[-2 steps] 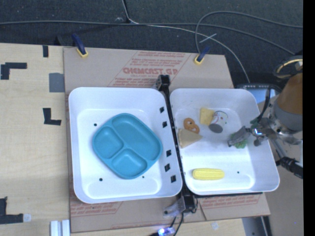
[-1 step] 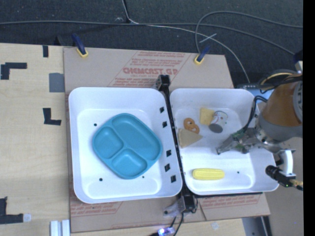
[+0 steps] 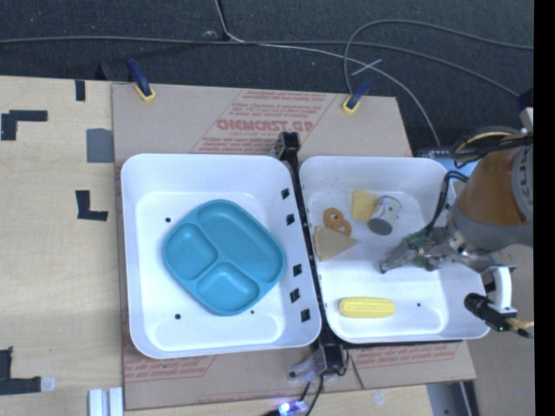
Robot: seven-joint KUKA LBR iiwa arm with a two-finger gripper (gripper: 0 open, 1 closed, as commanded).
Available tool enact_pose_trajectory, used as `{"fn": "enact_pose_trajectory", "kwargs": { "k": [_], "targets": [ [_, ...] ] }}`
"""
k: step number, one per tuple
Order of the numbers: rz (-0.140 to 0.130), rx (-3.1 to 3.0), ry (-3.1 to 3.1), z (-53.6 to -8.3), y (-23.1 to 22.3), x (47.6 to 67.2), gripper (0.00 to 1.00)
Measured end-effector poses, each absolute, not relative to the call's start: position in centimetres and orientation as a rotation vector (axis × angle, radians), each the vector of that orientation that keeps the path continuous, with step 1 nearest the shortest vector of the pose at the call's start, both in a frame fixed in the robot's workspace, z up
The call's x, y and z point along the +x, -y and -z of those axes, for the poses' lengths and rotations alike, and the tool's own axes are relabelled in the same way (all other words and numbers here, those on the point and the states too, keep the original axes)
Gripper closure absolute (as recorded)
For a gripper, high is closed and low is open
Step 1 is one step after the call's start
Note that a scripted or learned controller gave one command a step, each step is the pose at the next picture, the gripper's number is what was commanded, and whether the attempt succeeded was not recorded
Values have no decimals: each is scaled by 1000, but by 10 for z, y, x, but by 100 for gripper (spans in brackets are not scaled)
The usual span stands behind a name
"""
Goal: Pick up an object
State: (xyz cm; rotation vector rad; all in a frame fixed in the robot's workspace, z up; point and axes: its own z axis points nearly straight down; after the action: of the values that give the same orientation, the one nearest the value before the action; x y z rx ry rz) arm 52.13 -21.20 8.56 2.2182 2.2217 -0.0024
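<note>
Two white bins sit side by side on the surface. Left bin [image 3: 143,180] holds a blue divided tray [image 3: 224,256], lying flat near its middle. Right bin [image 3: 416,170] holds the small candidates: a yellow corn cob [image 3: 367,308] near the front wall, a brown pretzel-like piece [image 3: 336,222] and a tan wedge [image 3: 333,244] close to the divider, a yellow block [image 3: 363,204] and just beside it a grey metallic cup-like item [image 3: 382,217] toward the back.

Arm enters from the right; the gripper [image 3: 392,263] is low over the right bin, in the open floor between the grey item and the corn cob. Tips point leftward. Whether the fingers are apart or together: cannot tell, the dark tips blur into one shape. Nothing visible between them.

Judgement: step in hand is the approach, no grasp yet made. Nearest things are the grey item behind the tips and the corn cob in front.

Next move calls for centring over one chosen object, aligning across its narrow side, then descending and closing. Corn cob looks the easier target, since it lies apart from the others.
</note>
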Motion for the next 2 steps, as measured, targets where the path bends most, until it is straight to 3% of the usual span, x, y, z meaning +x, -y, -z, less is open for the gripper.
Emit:
{"fn": "enact_pose_trajectory", "kwargs": {
  "k": [1,2],
  "targets": [
    [1,2214,-2219,-97,213,522,100],
    [-1,2218,-2222,-152,210,532,100]
  ]
}}
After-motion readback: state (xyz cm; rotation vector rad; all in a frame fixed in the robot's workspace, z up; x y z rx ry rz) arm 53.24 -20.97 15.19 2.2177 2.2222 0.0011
